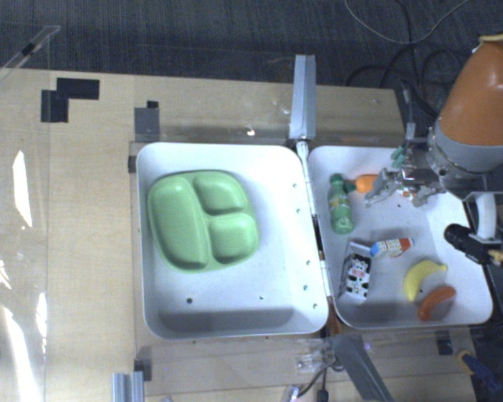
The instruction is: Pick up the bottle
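Grey arm with orange band (484,90) enters from the right, wrist bent down over the upper right part of the right shallow white bin (478,308). Gripper (384,185) points left, low over the bin floor; cannot tell whether it is spread or pressed together.

Green plastic bottle (341,204) lies on its side by the right bin's left wall, left of the gripper and apart from it. Small orange rounded object (365,183) sits between bottle top and gripper.

Same bin: small tube with red and blue ends (390,246), black-and-white printed packet (357,275), yellow banana-shaped toy (421,276), orange-red oval piece (437,301) just beside it.

Left white bin (272,308) holds a matte green three-compartment tray (203,219). Light wooden worktop (59,249) beneath.
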Controlling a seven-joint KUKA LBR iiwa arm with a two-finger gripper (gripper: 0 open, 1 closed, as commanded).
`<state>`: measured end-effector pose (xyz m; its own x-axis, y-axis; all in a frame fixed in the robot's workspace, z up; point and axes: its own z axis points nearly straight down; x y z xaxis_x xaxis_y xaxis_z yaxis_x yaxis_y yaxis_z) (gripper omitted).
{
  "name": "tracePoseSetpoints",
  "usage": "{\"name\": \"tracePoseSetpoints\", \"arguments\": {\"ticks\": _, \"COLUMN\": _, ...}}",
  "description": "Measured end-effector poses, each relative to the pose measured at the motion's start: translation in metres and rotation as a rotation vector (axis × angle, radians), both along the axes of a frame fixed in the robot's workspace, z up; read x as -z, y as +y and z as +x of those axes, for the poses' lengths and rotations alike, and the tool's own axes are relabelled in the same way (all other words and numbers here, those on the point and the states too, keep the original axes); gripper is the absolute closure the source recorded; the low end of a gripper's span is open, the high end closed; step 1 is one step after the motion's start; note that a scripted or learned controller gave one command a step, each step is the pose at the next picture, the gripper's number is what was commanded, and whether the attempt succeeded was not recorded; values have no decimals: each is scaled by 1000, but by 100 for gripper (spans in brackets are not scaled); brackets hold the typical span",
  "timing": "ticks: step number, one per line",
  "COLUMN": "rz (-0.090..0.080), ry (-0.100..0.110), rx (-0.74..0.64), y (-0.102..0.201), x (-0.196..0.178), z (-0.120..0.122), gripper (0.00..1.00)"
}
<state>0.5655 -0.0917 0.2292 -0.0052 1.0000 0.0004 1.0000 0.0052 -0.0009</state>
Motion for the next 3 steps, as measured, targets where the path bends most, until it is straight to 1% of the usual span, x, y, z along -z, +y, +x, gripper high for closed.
{"name": "tracePoseSetpoints", "arguments": {"ticks": 1, "rz": 0, "ry": 2, "rx": 105, "y": 72, "x": 48, "z": 6, "gripper": 0}}
{"name": "tracePoseSetpoints", "arguments": {"ticks": 2, "rz": 1, "ry": 1, "rx": 105, "y": 72, "x": 40, "z": 9, "gripper": 100}}
{"name": "tracePoseSetpoints", "arguments": {"ticks": 3, "rz": 1, "ry": 2, "rx": 105, "y": 72, "x": 40, "z": 8, "gripper": 0}}
